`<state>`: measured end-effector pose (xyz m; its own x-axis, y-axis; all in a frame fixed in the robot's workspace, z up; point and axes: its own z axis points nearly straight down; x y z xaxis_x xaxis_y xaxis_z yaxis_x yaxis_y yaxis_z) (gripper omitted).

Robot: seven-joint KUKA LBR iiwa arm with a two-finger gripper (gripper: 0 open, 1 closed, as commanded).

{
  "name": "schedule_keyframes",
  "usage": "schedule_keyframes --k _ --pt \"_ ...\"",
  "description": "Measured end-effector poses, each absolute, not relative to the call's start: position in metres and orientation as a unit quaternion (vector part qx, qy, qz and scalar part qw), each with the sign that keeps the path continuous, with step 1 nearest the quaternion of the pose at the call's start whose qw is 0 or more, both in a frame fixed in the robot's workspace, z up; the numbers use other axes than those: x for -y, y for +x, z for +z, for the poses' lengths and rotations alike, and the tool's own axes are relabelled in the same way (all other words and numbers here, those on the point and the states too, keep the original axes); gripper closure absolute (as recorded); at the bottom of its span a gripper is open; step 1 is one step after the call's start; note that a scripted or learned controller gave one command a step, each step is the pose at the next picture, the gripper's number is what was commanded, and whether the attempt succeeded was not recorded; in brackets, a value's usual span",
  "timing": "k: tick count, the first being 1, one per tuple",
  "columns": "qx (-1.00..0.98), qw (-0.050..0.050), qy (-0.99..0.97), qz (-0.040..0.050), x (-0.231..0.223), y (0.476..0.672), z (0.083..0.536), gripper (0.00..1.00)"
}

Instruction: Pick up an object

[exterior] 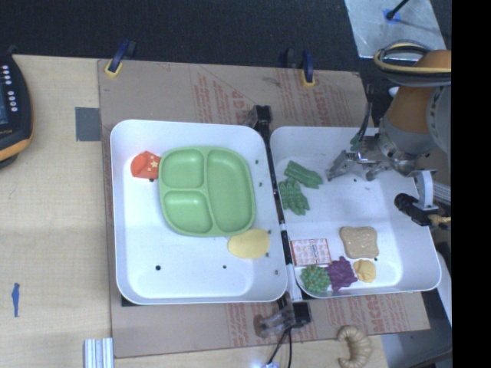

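Observation:
My gripper (pixel 353 172) hangs over the upper right part of the right bin (pixel 418 271), its fingers spread open with only white bin floor between them. Just left of it lie green bean pods (pixel 301 175) and a second green bunch (pixel 294 198). Toward the bin's front sit a slice of toast (pixel 359 241), a red-and-white packet (pixel 310 251), a green clump (pixel 315 279), a purple bunch (pixel 340 271) and a small yellow piece (pixel 365 270).
The left bin (pixel 138 274) holds a green divided plate (pixel 207 190), a red piece (pixel 145 165) and a yellow lump (pixel 249 244). A tan curled item (pixel 354 345) lies on the board in front of the bins. A black clamp (pixel 262 116) sits at the bins' joint.

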<state>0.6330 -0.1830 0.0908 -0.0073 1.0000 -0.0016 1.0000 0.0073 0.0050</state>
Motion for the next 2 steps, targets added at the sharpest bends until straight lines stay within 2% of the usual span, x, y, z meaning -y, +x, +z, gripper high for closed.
schedule_keyframes --k 1,2 --pt "-0.708 -0.002 0.707 -0.001 0.159 0.566 0.155 0.0" --pt "-0.709 0.004 0.705 0.0007 0.214 0.658 0.134 0.0"
